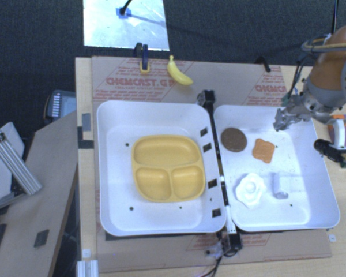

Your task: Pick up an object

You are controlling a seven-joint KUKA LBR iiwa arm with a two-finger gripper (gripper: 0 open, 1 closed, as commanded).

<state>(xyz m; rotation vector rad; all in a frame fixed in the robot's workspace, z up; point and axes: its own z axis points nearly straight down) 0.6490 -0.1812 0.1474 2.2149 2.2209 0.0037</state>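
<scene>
The right bin (pixel 311 212) holds a round brown patty (pixel 233 139), an orange toast-like piece (pixel 263 150), a white fried egg (pixel 249 190) and a small pale grey cylinder (pixel 278 185). My gripper (pixel 282 122) hangs over the bin's far right part, above and to the right of the orange piece, with nothing seen between its fingers. The grey arm with its orange band (pixel 333 62) reaches in from the right.
The left bin (pixel 112 212) holds a yellow three-compartment tray (pixel 166 167). A yellow banana (pixel 179 73) lies on the board behind the bins, near a yellow-handled clamp (pixel 143 58). Black clips run along the divider (pixel 214 154) between the bins.
</scene>
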